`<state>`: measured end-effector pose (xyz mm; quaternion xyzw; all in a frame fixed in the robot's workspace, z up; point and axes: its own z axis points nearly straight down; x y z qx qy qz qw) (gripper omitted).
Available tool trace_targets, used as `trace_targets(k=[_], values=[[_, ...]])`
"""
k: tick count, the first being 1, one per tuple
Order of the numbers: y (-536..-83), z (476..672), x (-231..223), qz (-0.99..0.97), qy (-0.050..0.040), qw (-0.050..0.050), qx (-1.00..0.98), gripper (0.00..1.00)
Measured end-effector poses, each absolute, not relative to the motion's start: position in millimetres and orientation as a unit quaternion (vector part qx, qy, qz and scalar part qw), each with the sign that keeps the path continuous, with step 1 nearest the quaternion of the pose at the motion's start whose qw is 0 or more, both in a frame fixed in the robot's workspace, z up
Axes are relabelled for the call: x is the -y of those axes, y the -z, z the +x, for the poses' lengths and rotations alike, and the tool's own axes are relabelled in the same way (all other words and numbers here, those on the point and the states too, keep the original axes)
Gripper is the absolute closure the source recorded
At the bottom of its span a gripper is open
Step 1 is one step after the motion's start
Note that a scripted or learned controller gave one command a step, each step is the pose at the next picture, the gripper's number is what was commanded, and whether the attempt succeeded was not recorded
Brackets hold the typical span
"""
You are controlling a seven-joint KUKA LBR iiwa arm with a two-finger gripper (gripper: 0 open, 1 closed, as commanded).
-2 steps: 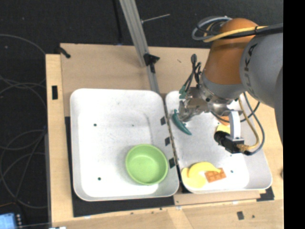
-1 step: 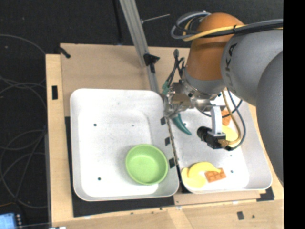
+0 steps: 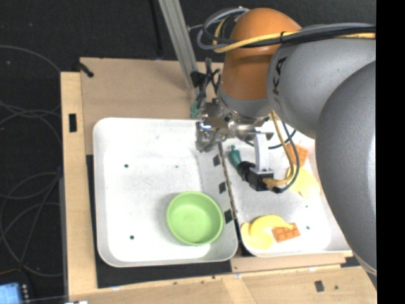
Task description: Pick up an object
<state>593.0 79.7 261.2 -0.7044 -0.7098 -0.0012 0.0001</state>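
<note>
Dark floor w/ loose cables surrounds a tan counter (image 3: 126, 90) carrying 2 shallow white bins side by side.

Left bin (image 3: 139, 170): 1 green bowl (image 3: 194, 217), upright, sitting near the front right corner, close to the divider wall. Rest of that bin's floor is bare.

Right bin (image 3: 316, 236): yellow round piece (image 3: 262, 228) at front, an orange block (image 3: 286, 232) touching it on its right. Pale yellow shape (image 3: 305, 181) and an orange bit (image 3: 302, 154) further back, partly hidden by arm + cables.

Arm (image 3: 329, 75) comes in from right, orange band above wrist. Hand (image 3: 205, 135) is low over the wall between the 2 bins, toward the back. Nothing visibly between the fingers; open vs closed – can't tell, too cluttered w/ brackets & wiring.

Handling guess: bowl looks like light, stiff plastic, smooth so prob slippery. Best hold = pinch the rim, 1 finger inside, 1 outside; near-side rim has room. Orange block looks small, rigid, light; flat sides suit a straight pinch, but the yellow piece crowds 1 side.
</note>
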Motion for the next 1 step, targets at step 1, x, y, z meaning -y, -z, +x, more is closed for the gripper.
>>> trace_targets(k=[1], values=[[-261.2, 592.6, -75.9, -0.706, -0.0006, 0.0, 0.709, 0.0]])
